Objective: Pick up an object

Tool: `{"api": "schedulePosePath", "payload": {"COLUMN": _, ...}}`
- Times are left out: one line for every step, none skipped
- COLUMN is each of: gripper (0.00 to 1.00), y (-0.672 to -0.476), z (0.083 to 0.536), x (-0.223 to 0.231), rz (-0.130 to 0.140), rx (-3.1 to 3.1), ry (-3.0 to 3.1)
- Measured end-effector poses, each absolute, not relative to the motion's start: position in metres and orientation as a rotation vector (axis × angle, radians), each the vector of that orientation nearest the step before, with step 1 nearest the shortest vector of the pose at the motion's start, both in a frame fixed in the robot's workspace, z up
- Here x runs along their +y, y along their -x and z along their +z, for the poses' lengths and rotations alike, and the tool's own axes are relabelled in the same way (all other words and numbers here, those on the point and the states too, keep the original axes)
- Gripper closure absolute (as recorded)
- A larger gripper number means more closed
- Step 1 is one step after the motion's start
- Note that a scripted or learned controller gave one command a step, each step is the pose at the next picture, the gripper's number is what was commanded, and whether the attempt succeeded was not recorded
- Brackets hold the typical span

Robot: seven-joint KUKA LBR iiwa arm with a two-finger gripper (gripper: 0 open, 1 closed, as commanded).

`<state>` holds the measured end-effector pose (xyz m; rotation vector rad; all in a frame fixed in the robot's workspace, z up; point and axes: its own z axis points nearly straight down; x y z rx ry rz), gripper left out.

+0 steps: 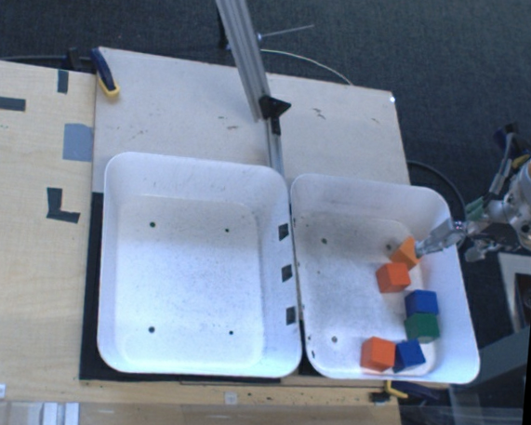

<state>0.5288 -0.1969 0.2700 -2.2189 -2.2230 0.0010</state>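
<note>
The right bin (340, 214) holds several small blocks along its right side. An orange block (404, 253) lies highest, with an orange cube (393, 278) just below it. Further down are a blue cube (422, 302) and a green cube (422, 326). At the front sit another orange cube (378, 354) and a blue cube (410, 355). My gripper (434, 238) reaches in over the bin's right rim, its tip right at the top orange block. I cannot see whether it touches or grips that block.
The left bin (113, 239) stands beside the right one, sharing a middle rim. A slanted metal rail (248, 51) runs down from the top to the bins' junction. A blue and yellow clamp (104, 72) lies at the bench's back left.
</note>
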Motion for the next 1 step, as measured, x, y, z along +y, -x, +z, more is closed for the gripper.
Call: {"api": "schedulePosePath", "payload": {"gripper": 0.00, "y": -0.5774, "z": 0.1376, "x": -0.2082, "rz": 0.007, "rx": -2.220, "ry": 2.214}}
